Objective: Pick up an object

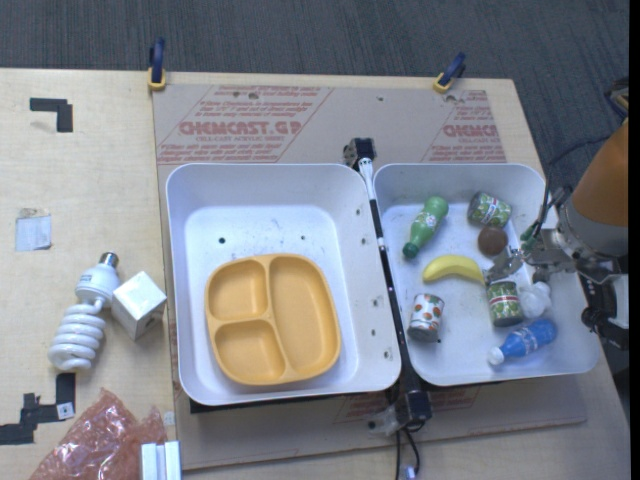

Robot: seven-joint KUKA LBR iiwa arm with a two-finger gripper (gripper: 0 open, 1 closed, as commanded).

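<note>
Nearest me, at the desk's front left corner, lies a crumpled red mesh bag (100, 436), and just beyond it a spiral light bulb (80, 320) lies beside a small white cube (139, 303). The left bin (190, 218) carries a yellow divided plate (272, 318) toward its front edge.

The right bin (400, 193) holds the candidates for the pick. At its front right corner lies a blue bottle (525, 340); toward its front left a small printed can (427, 315) stands. Behind those, a yellow banana (453, 267) lies across the middle, with a green-labelled can (504, 302) just beside it on the right. Further back sit a brown round thing (491, 240), a green bottle (426, 224) lying at a slant, and another green can (489, 209) near the far right corner.

The tool (517, 261) hangs low over the bin's right edge, between the brown thing and the green-labelled can. I cannot tell how it stands; nothing is plainly in its grasp.

It looks like the approach step, no pick made yet. The next move calls for settling squarely over one item, probably the green-labelled can or the brown thing, without nudging the neighbours, which crowd close here.
</note>
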